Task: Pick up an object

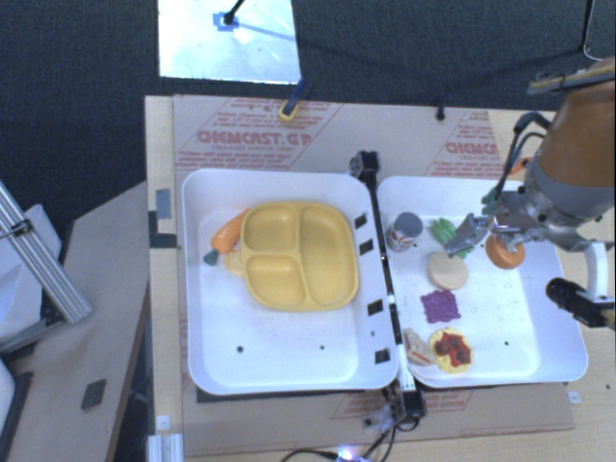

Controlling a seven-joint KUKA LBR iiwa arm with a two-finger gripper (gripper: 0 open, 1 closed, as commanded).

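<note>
Gripper (pixel 469 236) sits low over the right bin (pixel 553 359), near its far edge, my arm coming in across the right rim. Fingers look slightly parted, metal tips angled toward the bin's middle; nothing between them that I can make out, so I count myself empty-handed.

Closest things: green leafy piece (pixel 443 230) just beside the tips on the left, pale round disc (pixel 448 271) just below them, orange round piece (pixel 504 251) partly tucked under my wrist. Any of these could be the pick. Which one the tips are lined up on, I cannot tell.

Further out: small can (pixel 405 230) by the dividing wall, purple piece (pixel 440 306) mid-bin, sandwich slice (pixel 416 347) and pizza-like piece (pixel 451 348) toward the near-left corner.

Left bin (pixel 212 354) holds the yellow divided tray (pixel 294 256) with a carrot (pixel 227 232) touching its far-left side.

Risks, as I judge them:
- Tips land between the green piece and the disc; closing there catches neither.
- Disc is flat and wide; tips may skate off its top or push it toward the can.
- Orange piece under the wrist could get nudged or pinned when I descend.
- Green piece is thin, likely to slip out on lift.
</note>
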